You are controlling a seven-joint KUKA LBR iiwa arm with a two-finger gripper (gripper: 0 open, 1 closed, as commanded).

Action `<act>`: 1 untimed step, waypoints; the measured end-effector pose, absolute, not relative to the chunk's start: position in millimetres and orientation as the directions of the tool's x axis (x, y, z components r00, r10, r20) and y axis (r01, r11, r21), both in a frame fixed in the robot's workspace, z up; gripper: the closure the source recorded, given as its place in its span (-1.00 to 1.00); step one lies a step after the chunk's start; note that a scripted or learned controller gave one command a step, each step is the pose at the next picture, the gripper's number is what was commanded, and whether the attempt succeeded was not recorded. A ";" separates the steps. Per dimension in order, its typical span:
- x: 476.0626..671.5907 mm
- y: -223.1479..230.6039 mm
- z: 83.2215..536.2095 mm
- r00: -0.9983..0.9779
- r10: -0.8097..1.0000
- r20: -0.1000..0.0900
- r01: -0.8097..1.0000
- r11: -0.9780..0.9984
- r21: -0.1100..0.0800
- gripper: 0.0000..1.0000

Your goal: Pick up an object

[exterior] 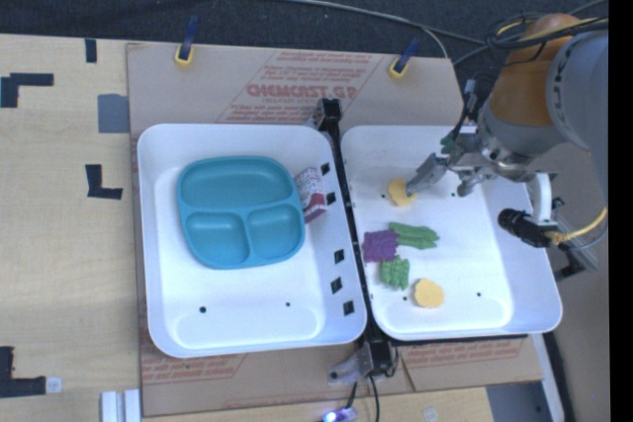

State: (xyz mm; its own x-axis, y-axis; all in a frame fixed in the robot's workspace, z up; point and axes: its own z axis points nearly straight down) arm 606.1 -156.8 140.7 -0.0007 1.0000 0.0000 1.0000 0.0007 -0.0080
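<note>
**Yellow piece sits just left of the tool**

The tool [427, 177] hangs low in the right bin [495, 311], whether spread or closed I cannot tell. The yellow piece [400, 194] lies at its left tip, slightly nearer; other toys lie further near.

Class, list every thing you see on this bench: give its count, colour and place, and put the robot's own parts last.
Bins: two, white, side by side on the bench.
Tray: one, blue, three compartments, left bin.
Packet: one, white and red, left bin, right of the tray.
Yellow pieces: two, right bin; one by the claw, one near the front.
Purple piece: one, right bin, middle.
Green pieces: two, right bin; one right of the purple piece, one below it.
Clamps: two, yellow, board's far edge.
Arm: one, grey and orange, from the right.
Claw: one, dark, beside the upper yellow piece.
</note>
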 end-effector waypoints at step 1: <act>605.4 -156.0 87.6 -0.002 1.000 -0.001 1.000 0.002 -0.003 -1.00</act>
State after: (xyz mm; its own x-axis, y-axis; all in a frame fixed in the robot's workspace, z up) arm 605.4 -156.0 87.6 -0.0019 1.0000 -0.0013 1.0000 0.0019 -0.0026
